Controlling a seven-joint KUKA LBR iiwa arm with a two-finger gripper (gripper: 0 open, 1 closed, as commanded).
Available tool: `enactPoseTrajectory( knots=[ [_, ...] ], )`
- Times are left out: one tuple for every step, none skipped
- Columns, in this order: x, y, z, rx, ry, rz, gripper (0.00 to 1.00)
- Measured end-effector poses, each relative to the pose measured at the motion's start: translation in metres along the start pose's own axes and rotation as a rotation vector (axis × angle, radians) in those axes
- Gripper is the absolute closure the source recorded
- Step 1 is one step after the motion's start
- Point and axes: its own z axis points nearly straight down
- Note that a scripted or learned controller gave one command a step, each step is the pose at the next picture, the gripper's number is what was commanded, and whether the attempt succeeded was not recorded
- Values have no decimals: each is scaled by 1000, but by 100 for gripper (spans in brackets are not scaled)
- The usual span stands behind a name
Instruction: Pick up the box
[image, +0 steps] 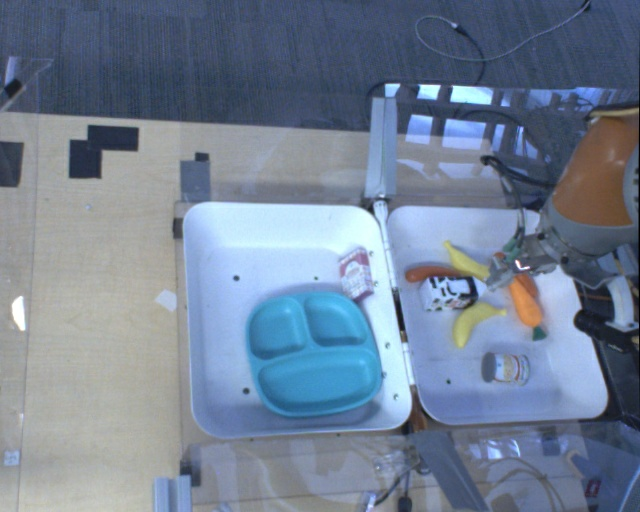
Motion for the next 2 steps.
enactPoseTrajectory(
  knots=[
    [-12, -80, -106, -2, -2, 87, 100],
    [-32, -104, -17, 2, 0, 163, 100]
  ],
)
